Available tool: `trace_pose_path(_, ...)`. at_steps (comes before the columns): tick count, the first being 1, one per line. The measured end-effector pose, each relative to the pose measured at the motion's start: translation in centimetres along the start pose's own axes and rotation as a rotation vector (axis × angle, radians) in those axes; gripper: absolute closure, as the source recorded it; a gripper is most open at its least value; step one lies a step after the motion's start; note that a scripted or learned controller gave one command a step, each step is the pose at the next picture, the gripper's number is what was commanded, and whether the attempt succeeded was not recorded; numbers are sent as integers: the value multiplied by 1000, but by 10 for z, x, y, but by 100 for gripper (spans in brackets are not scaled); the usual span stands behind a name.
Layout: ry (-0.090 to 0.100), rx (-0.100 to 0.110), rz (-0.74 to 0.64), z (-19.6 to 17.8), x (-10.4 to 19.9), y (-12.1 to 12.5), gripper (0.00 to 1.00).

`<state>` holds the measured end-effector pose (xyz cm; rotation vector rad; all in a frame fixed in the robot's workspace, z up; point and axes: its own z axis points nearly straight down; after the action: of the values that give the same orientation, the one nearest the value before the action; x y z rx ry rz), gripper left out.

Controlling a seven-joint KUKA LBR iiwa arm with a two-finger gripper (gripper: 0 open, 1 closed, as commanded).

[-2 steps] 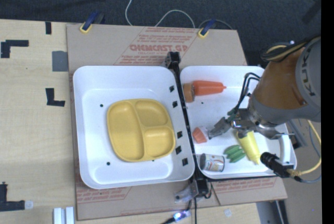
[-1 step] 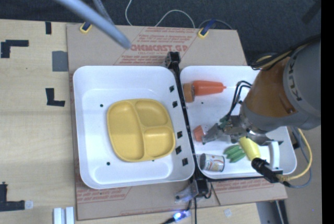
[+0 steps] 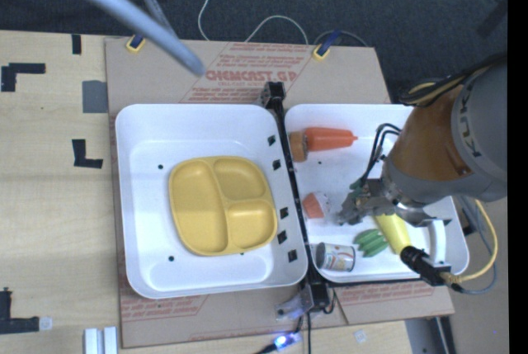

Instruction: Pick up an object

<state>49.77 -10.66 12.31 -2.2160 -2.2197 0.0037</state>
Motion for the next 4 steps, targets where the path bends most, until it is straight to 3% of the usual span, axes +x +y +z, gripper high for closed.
trace_pose_path(2,-3,-9,0,-104,5,4,100)
trace_pose_path(4,0,-4,-6,-105,100,31,100)
